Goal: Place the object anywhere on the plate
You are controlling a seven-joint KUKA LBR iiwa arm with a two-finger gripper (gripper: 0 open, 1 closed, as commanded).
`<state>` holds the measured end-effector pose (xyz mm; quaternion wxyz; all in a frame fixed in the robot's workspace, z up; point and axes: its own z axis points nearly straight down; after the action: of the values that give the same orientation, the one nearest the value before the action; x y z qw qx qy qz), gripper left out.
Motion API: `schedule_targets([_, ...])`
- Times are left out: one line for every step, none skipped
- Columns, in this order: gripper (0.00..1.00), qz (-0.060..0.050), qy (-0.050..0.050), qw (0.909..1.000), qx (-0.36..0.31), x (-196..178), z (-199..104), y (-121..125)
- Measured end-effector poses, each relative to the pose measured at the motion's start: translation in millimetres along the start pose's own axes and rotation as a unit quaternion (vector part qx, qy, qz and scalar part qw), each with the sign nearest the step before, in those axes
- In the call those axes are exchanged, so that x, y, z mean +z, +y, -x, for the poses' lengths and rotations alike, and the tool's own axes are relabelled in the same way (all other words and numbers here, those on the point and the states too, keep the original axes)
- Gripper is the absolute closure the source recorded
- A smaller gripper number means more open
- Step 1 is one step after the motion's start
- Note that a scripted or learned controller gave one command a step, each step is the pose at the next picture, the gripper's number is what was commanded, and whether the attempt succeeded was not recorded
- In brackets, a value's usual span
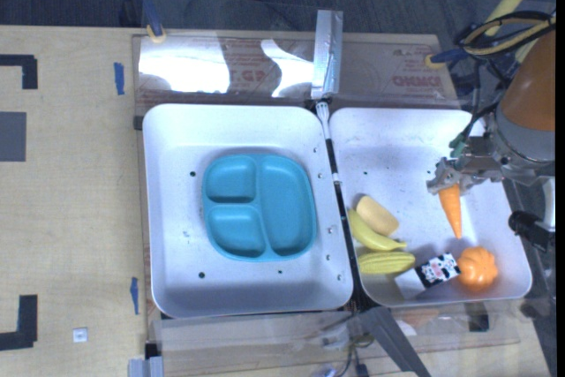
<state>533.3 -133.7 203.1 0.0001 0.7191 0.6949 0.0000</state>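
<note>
The carrot (451,210) is seen point-down in the right bin (402,146), its top pinched between the gripper (456,178) fingers, so it's probably being carried. The blue plate (260,205), 3 compartments, is parked in the left bin (177,190), well apart.

The plate (260,206) is turquoise with three compartments, two small ones on the left and a larger one on the right. It lies flat in the middle of the left bin (168,190). The carrot (451,207) is orange and tapered, its tip pointing down in the view, its thick end between the gripper's (457,177) fingers, in the right bin (388,146).
</note>
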Motion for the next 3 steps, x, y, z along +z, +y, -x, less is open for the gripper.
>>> schedule_targets([1.00, 0.001, 0.000, 0.9979, -0.064, 19.3, -65.7, 39.5])
schedule_targets([1.00, -0.001, 0.001, 0.9918, -0.128, 18.2, -133.5, 17.6])
schedule_targets([0.00, -0.001, 0.001, 0.9919, -0.127, 18.1, -131.8, 17.7])
